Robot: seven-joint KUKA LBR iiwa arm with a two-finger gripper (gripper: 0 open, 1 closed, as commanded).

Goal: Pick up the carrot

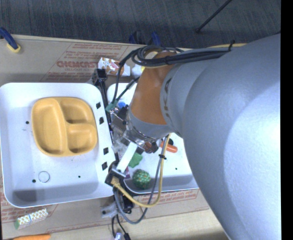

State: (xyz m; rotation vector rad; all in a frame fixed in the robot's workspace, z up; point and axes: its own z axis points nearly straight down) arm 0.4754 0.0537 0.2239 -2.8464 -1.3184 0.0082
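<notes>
A small orange piece, the carrot [172, 147], peeks out from under the arm's wrist in the right bin [184, 176]. The rest of the carrot is hidden by the arm. My gripper [122, 136] reaches down into the left part of that bin, to the left of the carrot. The grey wrist with its orange band covers most of the bin.
The left bin [16, 174] holds a yellow divided plate [64, 125]. In the right bin a green block [135, 160] and a green bumpy ball [141, 177] lie near the front wall. A small wrapped packet [31, 217] lies on the cardboard in front of the left bin.
</notes>
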